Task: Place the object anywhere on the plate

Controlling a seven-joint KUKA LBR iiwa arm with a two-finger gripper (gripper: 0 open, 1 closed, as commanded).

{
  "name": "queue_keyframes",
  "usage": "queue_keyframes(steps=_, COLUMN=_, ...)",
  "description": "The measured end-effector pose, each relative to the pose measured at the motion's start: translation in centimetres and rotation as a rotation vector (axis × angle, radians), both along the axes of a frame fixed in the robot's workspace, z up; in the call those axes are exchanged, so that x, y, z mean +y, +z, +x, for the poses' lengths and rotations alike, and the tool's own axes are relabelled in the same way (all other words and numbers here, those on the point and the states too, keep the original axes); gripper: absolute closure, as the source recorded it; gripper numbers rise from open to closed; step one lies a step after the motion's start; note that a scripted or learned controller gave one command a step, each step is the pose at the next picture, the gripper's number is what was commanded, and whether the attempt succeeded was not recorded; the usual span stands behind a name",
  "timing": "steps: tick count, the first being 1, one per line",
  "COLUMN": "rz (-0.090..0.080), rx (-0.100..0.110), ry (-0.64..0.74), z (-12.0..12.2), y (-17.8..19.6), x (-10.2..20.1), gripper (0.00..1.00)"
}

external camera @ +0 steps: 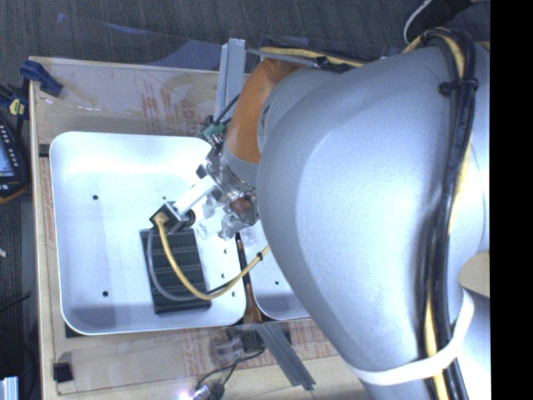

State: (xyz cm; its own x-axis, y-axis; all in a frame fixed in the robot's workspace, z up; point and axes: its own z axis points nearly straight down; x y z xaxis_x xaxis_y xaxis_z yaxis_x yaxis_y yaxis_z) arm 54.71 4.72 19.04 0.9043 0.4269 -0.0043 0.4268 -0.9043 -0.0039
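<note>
Grey carpet [125,15], wooden bench [133,90], white bin [83,157] holding dark ribbed slab [160,286]

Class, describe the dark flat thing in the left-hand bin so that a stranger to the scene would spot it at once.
Find the white bin on the left of the view. In its lower right part a dark rectangular slab lies flat on the floor. Its ribbed top and near-black colour mark it out against the white bin.
</note>
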Motion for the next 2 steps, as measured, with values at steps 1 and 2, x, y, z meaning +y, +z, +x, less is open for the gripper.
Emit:
queue_keyframes(steps=1, rz=-0.002, rx=0.000, ry=-0.029, z=1.3, y=-10.0, x=11.3, gripper=1.00)
queue_keyframes(steps=2, rz=-0.004, rx=-0.003, ry=-0.233, z=-0.4, y=-0.2, x=5.1, gripper=1.00)
